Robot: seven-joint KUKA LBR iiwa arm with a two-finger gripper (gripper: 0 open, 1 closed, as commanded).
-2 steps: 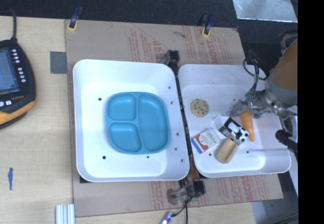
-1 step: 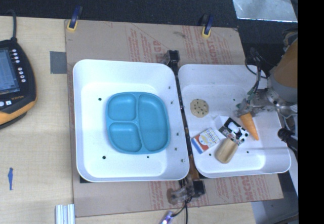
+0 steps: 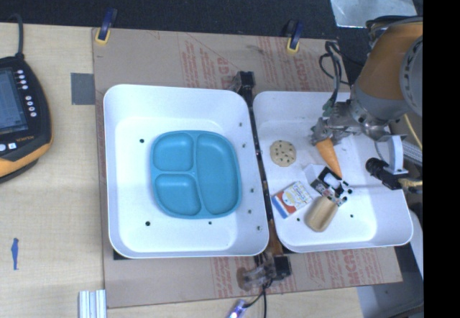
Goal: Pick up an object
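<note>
**Gripper low over the carrot in the right bin**

The gripper [image 3: 332,129] sits at the upper end of the orange carrot [image 3: 329,153], which lies in the right bin [image 3: 388,226] and tapers away from the wrist toward the bin's near side; whether the tool is spread or pinching I cannot tell, since the wrist body hides that part, and contact with the carrot is likely but not certain.

Taking the carrot as landmark: the cookie [image 3: 283,152] lies just to its left, apart from it; the small black clip-like piece [image 3: 330,185] lies just beyond its tip; the tan cylinder [image 3: 320,214] lies further on past that piece; the red-and-white packet [image 3: 292,198] lies down and left of the tip; the blue divided plate [image 3: 195,173] sits well to the left, in the left bin [image 3: 122,165].

To do this step well, I judge the grasp should straddle the carrot's thick end across its width; close squarely, since a tapered body can squirt out; lift straight up, keeping clear of the black piece.
</note>
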